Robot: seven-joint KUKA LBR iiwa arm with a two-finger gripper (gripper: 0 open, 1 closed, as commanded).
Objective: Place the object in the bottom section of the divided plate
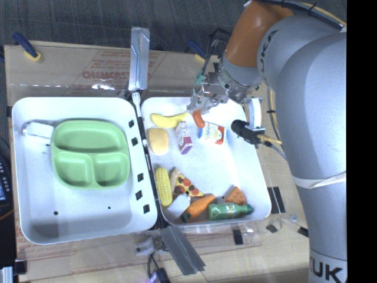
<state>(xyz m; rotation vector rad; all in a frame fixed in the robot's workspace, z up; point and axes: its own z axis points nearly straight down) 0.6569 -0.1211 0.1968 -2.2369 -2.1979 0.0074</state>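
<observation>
End effector (198, 106) grips small orange object (199, 119), far right of divided plate (91, 153).

camera view | fixed overhead, slanted down | covers both bins (35, 229) | arm (306, 99) enters from right

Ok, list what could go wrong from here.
The jaws hover over the right white bin amid crowded toys: yellow banana, small orange piece, white carton. They could nudge or take the wrong one. The green divided plate lies across the bins' rims, so a carried item may drop.
</observation>
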